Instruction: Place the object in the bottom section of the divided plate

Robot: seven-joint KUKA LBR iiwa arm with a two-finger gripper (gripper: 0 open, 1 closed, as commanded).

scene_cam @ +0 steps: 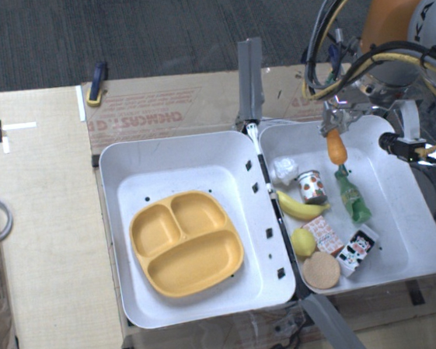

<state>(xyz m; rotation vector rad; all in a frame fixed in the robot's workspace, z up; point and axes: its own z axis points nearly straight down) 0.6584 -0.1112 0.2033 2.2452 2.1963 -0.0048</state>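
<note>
Orange carrot (336, 149) pinched in the hand (336, 129), one yellow three-section plate (187, 244), two white bins (121, 220)

Fixed overhead camera, angled down.
It looked from above at both white bins (124, 243), the arm (398, 1) entering from the right.

Even, bright overhead light, soft shadows. The white bins (124, 243) glare slightly at frame centre; the yellow plate (187, 244) shows mild sheen. Focus is soft throughout, slightly blurrier toward the upper right.
</note>
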